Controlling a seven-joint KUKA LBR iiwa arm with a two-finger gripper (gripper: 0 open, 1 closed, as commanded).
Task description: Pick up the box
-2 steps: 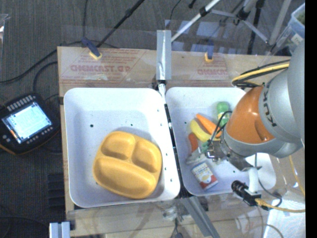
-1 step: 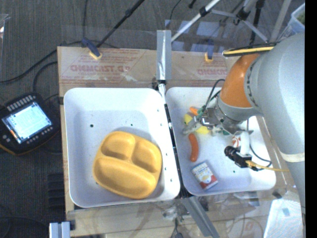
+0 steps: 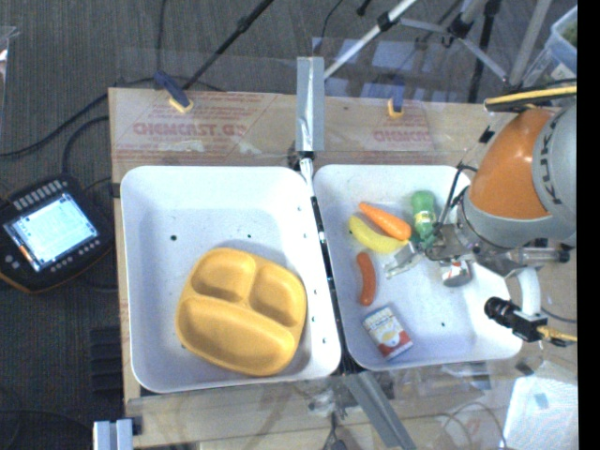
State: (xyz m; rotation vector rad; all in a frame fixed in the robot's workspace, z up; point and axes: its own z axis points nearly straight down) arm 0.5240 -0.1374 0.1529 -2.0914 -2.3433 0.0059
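The desk [image 3: 216, 125], seemingly brown board, fills mid-frame and bears two shallow white bins touching side by side: left bin [image 3: 150, 251], right bin [image 3: 450, 331].

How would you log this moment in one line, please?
box: right bin, front, untouched | pincer: above, beside sausage | grasp: none

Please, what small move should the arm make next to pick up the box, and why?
Probably shift the gripper toward the near edge of the right bin, until it is over the box. The box lies alone near the bin's front, while the gripper sits farther back beside the banana, carrot and sausage.
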